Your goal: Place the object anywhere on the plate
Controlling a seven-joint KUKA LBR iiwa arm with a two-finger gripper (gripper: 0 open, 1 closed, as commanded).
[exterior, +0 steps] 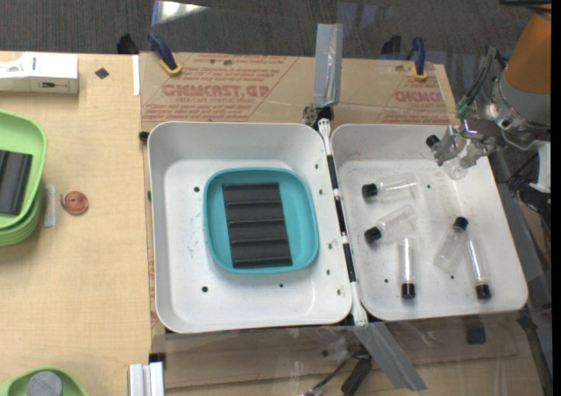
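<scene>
Two white bins on a bench, with clear vials in the right bin and a teal plate in the left.

Nearest the camera, bare white floor lies between the left bin's (166,236) front rim and the teal, rounded-square plate (302,223), which carries a black ribbed insert (256,223); open margin rings the plate on all sides. In the right bin (508,293), six clear plastic vials with black caps (407,269) lie scattered, mostly apart, two nearly touching by the right wall; the middle and far floor stay open. Farthest back, the grey arm's two-finger gripper (458,147) hovers at the right bin's far right corner; whether it is parted or closed cannot be told.
</scene>
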